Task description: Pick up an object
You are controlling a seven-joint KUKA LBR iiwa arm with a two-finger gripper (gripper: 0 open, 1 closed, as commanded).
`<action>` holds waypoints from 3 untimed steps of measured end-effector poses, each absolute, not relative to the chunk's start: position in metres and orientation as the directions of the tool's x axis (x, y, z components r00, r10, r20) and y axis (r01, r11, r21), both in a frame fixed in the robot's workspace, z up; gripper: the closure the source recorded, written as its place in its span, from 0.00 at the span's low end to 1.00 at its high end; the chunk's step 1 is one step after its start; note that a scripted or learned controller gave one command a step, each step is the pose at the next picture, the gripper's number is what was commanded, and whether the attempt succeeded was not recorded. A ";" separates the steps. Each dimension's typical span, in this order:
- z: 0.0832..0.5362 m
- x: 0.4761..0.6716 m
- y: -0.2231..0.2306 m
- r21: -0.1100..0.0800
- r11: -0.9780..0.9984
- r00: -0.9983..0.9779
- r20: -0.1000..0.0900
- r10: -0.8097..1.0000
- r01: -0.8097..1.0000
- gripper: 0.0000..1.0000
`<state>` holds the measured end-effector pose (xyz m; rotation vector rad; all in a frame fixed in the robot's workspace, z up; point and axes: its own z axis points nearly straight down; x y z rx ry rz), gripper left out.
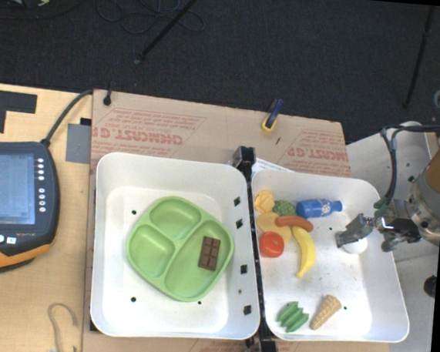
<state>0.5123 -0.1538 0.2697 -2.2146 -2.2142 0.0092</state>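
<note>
The right bin [382, 303] holds a blue bottle [319, 208], a yellow banana [303, 251], a red tomato [271, 244], a sausage [293, 222], green pea pods [293, 316] and an ice cream cone [325, 311]. My gripper [370, 238] hangs over the bin's right part, to the right of the bottle and the banana. It is open, with its two dark fingers spread apart. A small white object [356, 246] lies just under the left finger [349, 237]; nothing shows between the fingers.
The left bin [109, 277] holds a green divided plate [163, 243] with a chocolate bar [209, 252] on it. A dark divider [246, 243] runs between the bins. A teach pendant [9, 197] lies at the far left of the bench.
</note>
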 end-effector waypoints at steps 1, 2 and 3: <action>0.273 0.514 -0.154 -0.004 0.001 -0.001 0.001 1.000 1.000 0.00; 0.209 0.511 -0.155 -0.010 0.001 -0.001 0.003 1.000 1.000 0.00; 0.153 0.519 -0.154 -0.009 0.001 -0.001 0.003 1.000 1.000 0.00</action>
